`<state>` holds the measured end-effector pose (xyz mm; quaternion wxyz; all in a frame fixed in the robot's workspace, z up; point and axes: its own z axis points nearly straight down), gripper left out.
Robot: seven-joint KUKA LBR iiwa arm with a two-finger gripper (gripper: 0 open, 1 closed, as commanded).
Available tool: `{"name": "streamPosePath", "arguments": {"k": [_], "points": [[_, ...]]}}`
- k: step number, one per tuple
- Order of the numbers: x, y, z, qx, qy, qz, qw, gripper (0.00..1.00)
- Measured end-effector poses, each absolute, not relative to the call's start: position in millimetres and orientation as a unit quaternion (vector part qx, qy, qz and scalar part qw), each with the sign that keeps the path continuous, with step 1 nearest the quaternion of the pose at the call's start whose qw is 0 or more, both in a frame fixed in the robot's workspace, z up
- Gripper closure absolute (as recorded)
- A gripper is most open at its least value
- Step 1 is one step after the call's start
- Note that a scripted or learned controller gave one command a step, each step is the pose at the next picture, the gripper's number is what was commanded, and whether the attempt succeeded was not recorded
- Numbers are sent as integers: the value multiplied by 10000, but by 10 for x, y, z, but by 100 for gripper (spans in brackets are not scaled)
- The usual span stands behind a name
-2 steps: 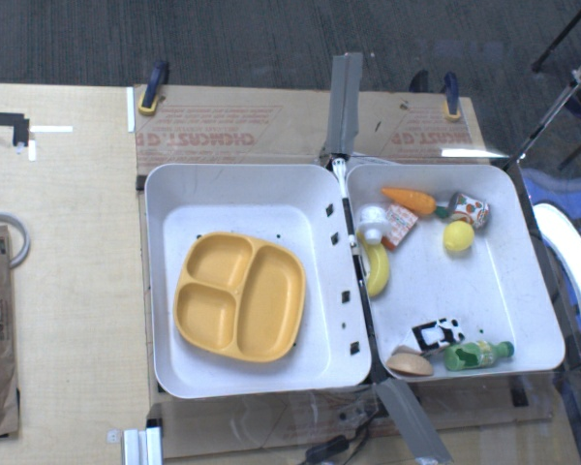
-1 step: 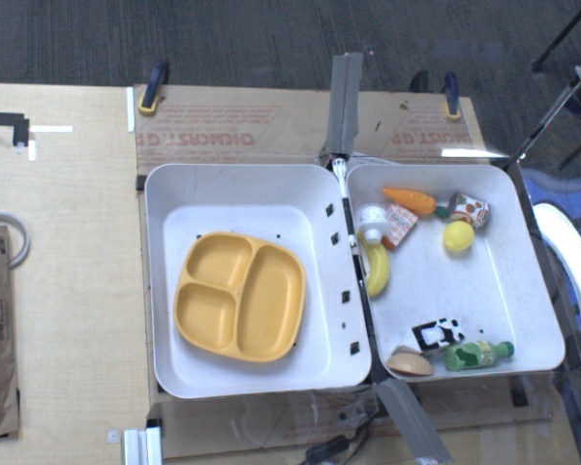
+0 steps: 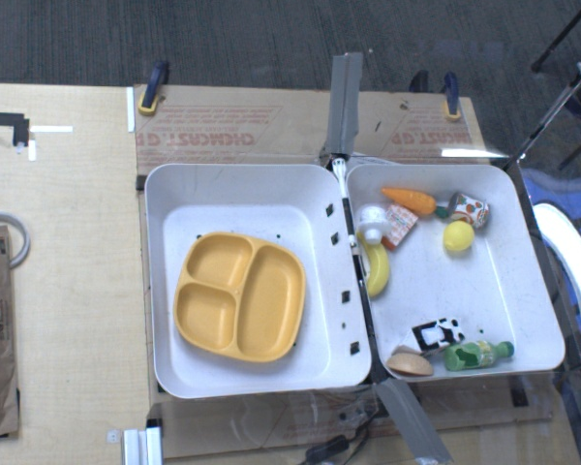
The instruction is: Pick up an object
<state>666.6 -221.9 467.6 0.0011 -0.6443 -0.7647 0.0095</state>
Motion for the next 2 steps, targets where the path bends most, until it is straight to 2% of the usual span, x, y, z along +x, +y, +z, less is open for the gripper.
{"name": "streamPosePath", "arguments": {"k": [2], "points": [[6702, -2205, 4817, -6425, -7662, 133, 15, 100]]}}
